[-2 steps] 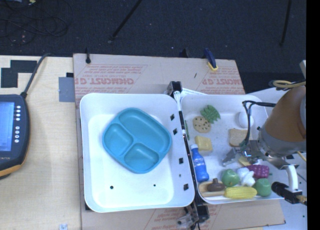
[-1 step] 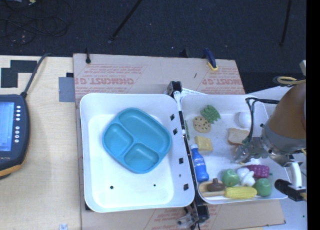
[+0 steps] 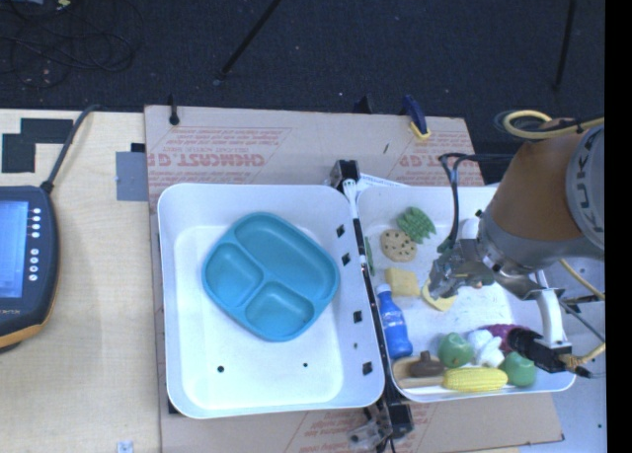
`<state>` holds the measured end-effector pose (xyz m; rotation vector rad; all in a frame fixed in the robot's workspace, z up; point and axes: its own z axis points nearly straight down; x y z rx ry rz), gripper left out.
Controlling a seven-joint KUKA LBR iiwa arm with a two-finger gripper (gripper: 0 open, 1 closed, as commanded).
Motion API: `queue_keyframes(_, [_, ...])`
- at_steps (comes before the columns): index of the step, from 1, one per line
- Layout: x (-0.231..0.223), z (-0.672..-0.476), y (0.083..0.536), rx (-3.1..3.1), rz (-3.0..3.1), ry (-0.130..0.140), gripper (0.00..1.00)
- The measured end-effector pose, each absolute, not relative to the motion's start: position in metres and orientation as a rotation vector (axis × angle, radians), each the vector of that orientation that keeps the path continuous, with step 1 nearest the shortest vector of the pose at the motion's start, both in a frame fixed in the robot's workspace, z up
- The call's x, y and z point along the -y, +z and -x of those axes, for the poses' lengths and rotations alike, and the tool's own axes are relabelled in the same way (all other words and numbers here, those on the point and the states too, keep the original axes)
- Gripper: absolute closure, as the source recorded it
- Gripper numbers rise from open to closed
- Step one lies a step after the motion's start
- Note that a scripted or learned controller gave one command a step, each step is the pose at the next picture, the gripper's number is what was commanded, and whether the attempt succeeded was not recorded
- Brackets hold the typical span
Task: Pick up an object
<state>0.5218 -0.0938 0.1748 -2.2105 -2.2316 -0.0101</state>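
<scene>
Bench [image 3: 89, 372] bears cardboard sheet [image 3: 257, 150], pendant [image 3: 20, 264]

A turquoise divided plate [image 3: 270, 275] lies in the white left bin [image 3: 188, 214]. The right bin [image 3: 390, 206] holds a blue bottle [image 3: 393, 323], yellow corn [image 3: 476, 379], a brown-spotted tan cookie [image 3: 398, 243] and green leafy piece [image 3: 417, 223].

We see open floor in the left bin [image 3: 188, 382] around the blue plate [image 3: 270, 275]. The right bin [image 3: 395, 374] is crowded: bottle [image 3: 393, 321], corn [image 3: 475, 379], cookie [image 3: 398, 243] and arm [image 3: 538, 199] block passage.
</scene>
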Motion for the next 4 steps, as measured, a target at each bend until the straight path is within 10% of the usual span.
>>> queue_keyframes(1, [0.099, -0.519, 0.171, 2.219, 2.219, 0.002, 0.0])
queue_keyframes(3, [0.09, -0.648, 0.093, 2.234, 2.226, 0.003, 0.0])
queue_keyframes(4, [0.089, -0.646, 0.093, 2.228, 2.237, 0.004, 0.0])
